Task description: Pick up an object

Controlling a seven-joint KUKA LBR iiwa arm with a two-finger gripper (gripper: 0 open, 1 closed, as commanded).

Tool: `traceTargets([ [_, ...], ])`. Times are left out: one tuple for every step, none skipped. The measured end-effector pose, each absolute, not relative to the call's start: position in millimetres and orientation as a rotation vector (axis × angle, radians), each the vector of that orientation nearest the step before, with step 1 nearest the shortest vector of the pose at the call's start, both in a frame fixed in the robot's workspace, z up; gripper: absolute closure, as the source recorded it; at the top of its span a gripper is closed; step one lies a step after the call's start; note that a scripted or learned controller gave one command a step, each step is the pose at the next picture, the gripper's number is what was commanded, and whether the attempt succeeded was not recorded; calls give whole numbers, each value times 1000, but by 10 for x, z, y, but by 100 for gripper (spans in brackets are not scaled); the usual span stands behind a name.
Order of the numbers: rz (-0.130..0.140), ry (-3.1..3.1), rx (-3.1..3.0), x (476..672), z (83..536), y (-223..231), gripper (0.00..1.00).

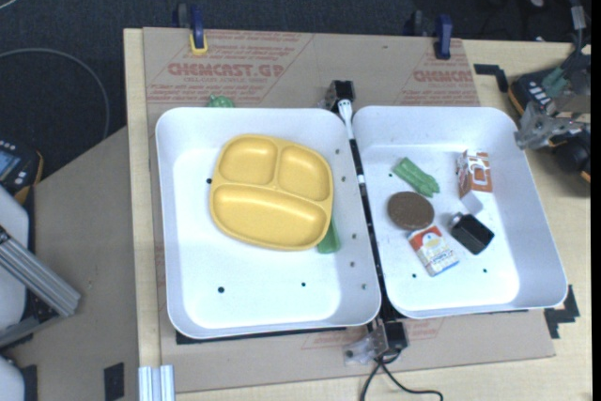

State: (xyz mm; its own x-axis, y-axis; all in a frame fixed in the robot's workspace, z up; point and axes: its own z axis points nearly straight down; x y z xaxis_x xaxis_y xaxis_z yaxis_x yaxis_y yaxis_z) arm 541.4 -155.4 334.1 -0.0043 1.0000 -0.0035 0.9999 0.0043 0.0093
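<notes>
The brown disc (410, 210) lies flat in the right bin (535, 230), toward that bin's left side, and serves as the reference for everything else. Just behind the disc, toward the far rim, a green pod-like piece (414, 176) lies at a slant, close to the disc but apart from it. Just in front of the disc and slightly right, a small white packet (435, 251) with red and blue print lies flat, its near corner almost touching the disc's edge. Right of the disc, a black block (471, 233) sits beside the packet. Farther right and behind the disc, an orange-and-white carton (474, 172) stands tilted, well apart from the disc.

Left of the disc, across the seam between the bins, the left bin (188, 296) holds a yellow divided plate (272, 192), its compartments facing up. A green piece (329, 239) pokes out from under the plate's edge on the side nearest the disc.

Well to the right of the disc and behind it, beyond the right bin's far right corner, the gripper (543, 122) shows as a grey metal assembly hovering just outside the rim. It is too small and cluttered to tell whether it is open or closed. None of the loose objects around the disc is at the gripper; all rest on the bin floor.
</notes>
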Motion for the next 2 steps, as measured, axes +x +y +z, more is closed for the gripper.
traceTargets([
  [4, 2210, 2221, 4771, 3877, -1830, 100],
  [-4, 2236, 2219, 5220, 2944, -1090, 100],
])
